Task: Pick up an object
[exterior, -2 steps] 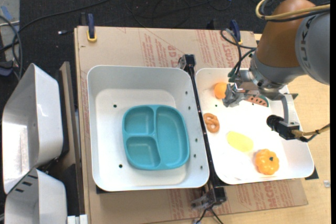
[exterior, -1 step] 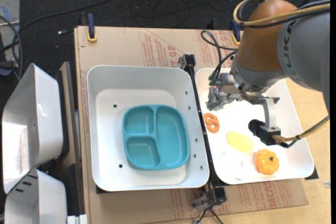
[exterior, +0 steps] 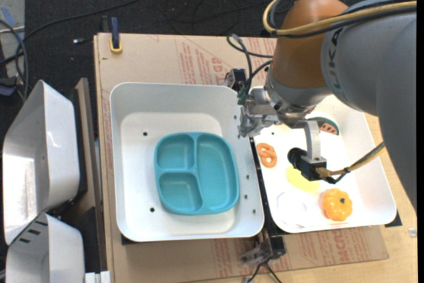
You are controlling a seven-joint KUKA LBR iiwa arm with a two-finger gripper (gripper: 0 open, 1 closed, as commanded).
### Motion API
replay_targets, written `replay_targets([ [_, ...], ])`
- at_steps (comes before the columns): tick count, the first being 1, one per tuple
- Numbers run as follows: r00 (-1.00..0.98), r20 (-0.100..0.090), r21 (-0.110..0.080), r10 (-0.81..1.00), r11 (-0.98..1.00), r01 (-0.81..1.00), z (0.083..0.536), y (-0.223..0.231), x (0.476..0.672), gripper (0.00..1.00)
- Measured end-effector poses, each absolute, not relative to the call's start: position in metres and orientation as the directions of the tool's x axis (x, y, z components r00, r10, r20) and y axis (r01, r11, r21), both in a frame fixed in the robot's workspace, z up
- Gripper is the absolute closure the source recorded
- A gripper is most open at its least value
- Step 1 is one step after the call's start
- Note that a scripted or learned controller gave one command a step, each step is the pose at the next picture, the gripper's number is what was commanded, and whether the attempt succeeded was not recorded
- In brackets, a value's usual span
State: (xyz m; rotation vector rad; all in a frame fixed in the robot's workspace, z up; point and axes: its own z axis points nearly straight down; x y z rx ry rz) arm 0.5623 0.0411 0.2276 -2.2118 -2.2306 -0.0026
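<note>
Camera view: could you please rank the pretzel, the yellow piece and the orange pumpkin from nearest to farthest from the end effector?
From the end effector:
1. pretzel, left side of the right bin.
2. yellow piece, mid-bin.
3. orange pumpkin, toward the front right.

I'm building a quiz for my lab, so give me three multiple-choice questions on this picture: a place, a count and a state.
1. The teal plate lies in: A the left bin; B the right bin; C neither.
2. Its compartments number: A two; B three; C four.
3. The orange pumpkin is: A on the plate; B lifted; C resting in the right bin.
Answers: A, the left bin's white walls surround it; B, one long and two small sections; C, it sits on the bin floor.
</note>
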Motion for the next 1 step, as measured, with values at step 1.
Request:
replay_targets([
  [1, -0.008, 0.001, -0.002, 1.0, 0.008, 1.0, 0.2201, 0.0939, 0.5586, 1.0],
])
